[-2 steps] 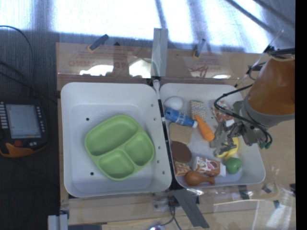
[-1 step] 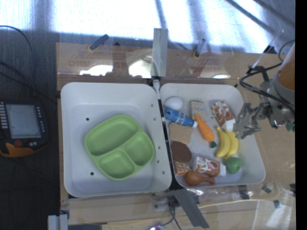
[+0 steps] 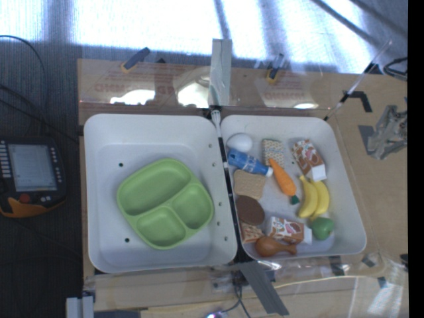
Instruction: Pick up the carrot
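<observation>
Small orange plastic carrot lies in right white bin, untouched; yellow banana pair just right of carrot, blue-capped bottle to carrot's upper left, round brown cracker left of carrot; tool state: cannot tell; step: approach pending; next move needs descent over carrot, fingers straddling its narrow body.

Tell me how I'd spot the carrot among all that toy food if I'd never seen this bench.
Look in the right-hand white bin, the one crowded with toy food, not the one holding the green plate. Near its middle, the carrot lies slanted between a blue bottle and the yellow bananas. It is the only orange, tapered piece there.
</observation>
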Available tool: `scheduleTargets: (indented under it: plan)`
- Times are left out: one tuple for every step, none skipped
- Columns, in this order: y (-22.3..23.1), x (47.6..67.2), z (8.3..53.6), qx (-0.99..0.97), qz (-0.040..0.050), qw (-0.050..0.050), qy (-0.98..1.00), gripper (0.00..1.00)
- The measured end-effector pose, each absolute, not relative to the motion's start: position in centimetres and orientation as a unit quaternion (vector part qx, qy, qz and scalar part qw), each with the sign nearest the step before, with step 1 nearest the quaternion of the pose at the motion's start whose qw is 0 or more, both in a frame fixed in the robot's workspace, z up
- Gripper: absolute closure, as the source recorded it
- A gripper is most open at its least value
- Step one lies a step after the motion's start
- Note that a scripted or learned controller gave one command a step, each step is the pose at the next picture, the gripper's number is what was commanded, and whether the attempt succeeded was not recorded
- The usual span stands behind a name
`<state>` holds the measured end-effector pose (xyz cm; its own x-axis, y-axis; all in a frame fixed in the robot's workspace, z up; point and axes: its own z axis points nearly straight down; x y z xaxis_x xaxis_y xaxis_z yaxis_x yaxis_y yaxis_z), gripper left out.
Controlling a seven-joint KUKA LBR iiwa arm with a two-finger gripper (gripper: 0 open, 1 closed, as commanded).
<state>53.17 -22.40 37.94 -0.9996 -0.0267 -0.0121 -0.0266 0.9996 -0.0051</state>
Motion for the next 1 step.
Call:
scheduleTargets:
  plan:
    - [-22.3,49.84,36.33,-0.176,-0.0003,0.002,0.984,1.0]
